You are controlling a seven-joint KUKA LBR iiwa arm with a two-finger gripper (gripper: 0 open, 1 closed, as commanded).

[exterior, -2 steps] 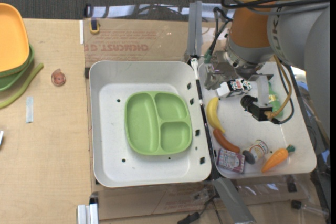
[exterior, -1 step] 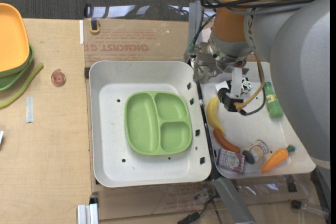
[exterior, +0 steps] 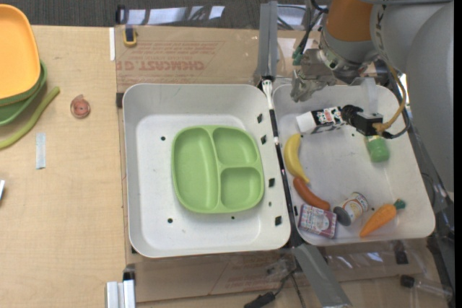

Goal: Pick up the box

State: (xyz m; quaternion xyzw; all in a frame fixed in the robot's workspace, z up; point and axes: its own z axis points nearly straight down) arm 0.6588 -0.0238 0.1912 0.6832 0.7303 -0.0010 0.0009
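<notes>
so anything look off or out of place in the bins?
Nothing spilled or damaged. The right bin is a loose jumble: banana, sausage, small box, can on its side, carrot, all crowding the near-left edge. The green plate sits squarely in the left bin.

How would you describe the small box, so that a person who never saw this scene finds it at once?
Look in the right white bin, at its near edge, left corner. There lies the box, flat and pinkish, just below the red sausage-like toy and left of the small can. It is the one rectangular, printed thing among rounded toy foods.
</notes>
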